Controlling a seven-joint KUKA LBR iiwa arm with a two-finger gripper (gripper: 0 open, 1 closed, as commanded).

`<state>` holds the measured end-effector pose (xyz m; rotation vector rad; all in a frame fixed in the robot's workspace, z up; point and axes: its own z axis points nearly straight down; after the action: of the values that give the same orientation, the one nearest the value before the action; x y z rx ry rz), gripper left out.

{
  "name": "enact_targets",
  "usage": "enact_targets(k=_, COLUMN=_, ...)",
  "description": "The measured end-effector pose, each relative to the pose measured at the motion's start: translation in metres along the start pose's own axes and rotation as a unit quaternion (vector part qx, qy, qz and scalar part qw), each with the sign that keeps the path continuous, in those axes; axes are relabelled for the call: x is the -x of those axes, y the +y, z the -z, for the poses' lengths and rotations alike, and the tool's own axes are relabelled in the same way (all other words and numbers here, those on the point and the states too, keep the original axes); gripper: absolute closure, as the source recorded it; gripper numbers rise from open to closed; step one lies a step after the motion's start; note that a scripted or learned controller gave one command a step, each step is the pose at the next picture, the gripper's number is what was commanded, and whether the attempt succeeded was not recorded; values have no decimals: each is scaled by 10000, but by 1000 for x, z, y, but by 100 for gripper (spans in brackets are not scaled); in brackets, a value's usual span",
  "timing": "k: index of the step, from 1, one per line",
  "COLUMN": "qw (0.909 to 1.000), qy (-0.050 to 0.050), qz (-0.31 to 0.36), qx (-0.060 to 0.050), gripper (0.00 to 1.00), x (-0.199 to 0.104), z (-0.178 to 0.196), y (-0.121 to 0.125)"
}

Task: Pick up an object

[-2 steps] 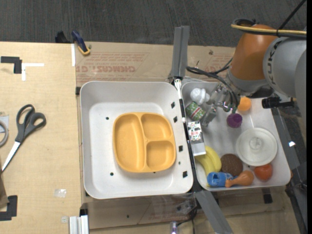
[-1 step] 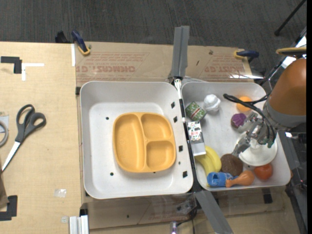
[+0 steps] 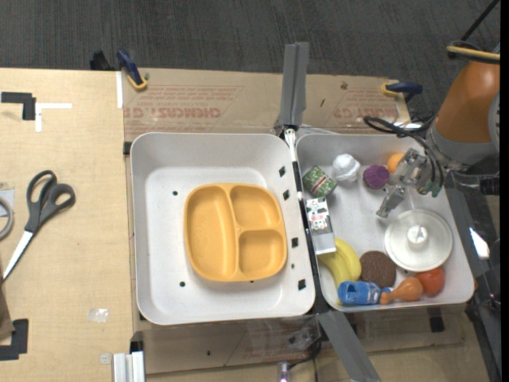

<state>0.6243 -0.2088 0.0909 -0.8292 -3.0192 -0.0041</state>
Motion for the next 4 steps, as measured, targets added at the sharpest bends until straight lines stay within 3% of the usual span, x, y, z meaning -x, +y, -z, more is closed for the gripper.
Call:
enact_targets(k=1, qw=9988, qy=-94, qz=-487, qx=17, gripper=0, x=14, z=4, y=32)
enact_targets(k=2, qw=9965, qy=-77, qz=-837, qx=9, gripper=0, x=-26, z=2, y=-32)
enact_targets(k=3, qw=9965, qy=-106, qz=-824, qx=15, gripper=100, x=-25, z=13, y=-31)
enact_targets(k=4, qw=9944, qy=-71, qz=-1058, qx=13, gripper=100, x=-109, z=155, y=25)
